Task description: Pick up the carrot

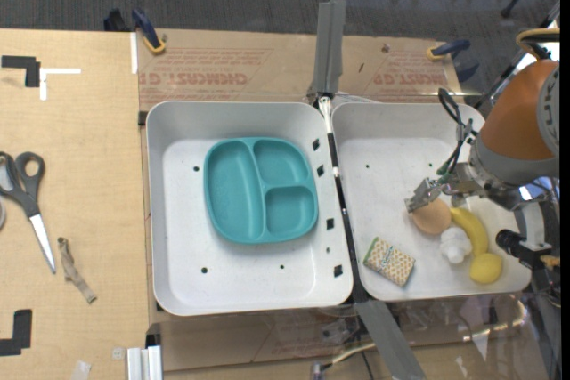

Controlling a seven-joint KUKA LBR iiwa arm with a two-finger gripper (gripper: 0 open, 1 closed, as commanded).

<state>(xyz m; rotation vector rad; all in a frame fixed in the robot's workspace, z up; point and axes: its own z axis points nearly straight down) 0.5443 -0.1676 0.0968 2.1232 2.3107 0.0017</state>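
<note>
Fingers (426,197) just above tan rounded object (433,218), aperture unclear

the arm (525,116) is cut off by the right edge. whether the gripper (425,198) touches the tan rounded object (434,218) below it is unclear.

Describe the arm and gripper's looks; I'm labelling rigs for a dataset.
The arm is grey with a broad orange band above the wrist. Thin dark cables run beside it down to the gripper, a small metallic grey piece with slim fingers. No markings are legible on either.
</note>
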